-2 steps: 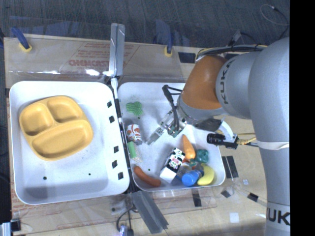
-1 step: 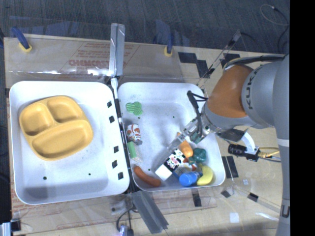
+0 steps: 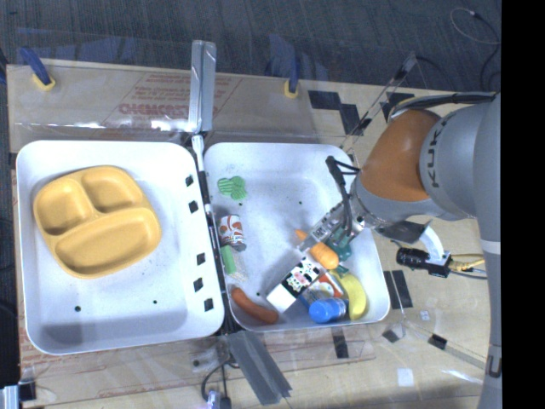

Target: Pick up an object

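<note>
Hiding pincer (image 3: 335, 231) tips: toy pile (image 3: 324, 284), right bin (image 3: 272, 194); grip unclear.

The grey arm (image 3: 477, 160) comes in from the right side of the bench, bent over so its rounded orange band (image 3: 404, 156) faces up toward the camera. Below the band the wrist angles down and to the left. The gripper (image 3: 334, 233) hangs low at the end of it, slim and dark, pointing downward; its fingertips are too small and cluttered to make out.
</note>
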`<state>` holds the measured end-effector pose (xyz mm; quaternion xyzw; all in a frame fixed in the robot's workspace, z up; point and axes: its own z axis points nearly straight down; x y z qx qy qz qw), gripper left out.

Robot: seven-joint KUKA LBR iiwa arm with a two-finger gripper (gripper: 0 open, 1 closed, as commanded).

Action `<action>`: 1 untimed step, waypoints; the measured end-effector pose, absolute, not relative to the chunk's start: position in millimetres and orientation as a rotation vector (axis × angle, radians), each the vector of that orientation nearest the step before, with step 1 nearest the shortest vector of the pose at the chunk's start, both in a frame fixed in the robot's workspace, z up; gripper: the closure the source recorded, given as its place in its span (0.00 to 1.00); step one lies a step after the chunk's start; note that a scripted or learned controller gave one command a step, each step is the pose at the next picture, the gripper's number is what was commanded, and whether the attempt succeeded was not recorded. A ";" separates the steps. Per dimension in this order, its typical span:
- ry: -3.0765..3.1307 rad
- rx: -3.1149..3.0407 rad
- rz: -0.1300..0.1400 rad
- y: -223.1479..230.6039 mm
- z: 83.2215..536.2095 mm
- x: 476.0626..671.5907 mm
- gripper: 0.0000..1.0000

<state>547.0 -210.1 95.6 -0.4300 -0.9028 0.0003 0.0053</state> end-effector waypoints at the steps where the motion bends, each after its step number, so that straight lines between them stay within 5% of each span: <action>1: -2.874 -1.271 0.000 -146.9 188.3 577.0 1.00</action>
